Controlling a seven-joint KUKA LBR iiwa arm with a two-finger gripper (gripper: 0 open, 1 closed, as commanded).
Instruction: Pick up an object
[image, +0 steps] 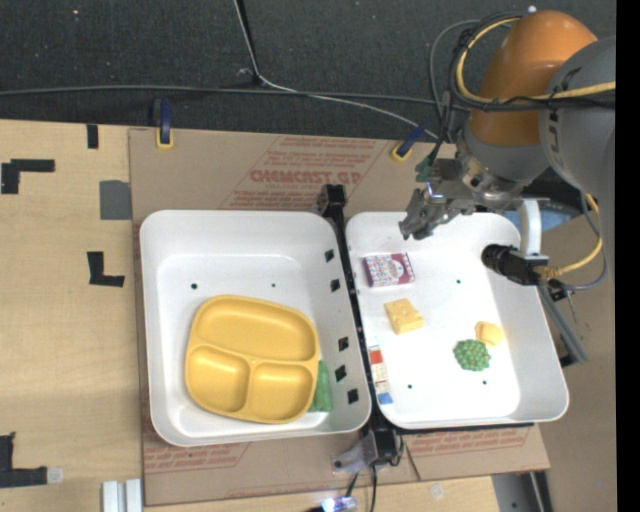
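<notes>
My gripper (428, 216) hangs over the back edge of the right bin (520, 385), its dark fingers pointing down with nothing seen between them. In that bin lie a small purple packet (387, 268), a yellow cheese wedge (404, 315), a green broccoli piece (472, 354) and a small orange-yellow item (489, 333). A red, white and blue box (379, 374) lies along the bin's left wall. The purple packet sits just below and left of the gripper.
The left bin (170, 250) holds a yellow divided tray (252, 357) with a green item (321, 388) tucked at its right edge. A black camera-like part (512, 263) and cables hang off the arm over the right bin's right side. Cardboard lies under both bins.
</notes>
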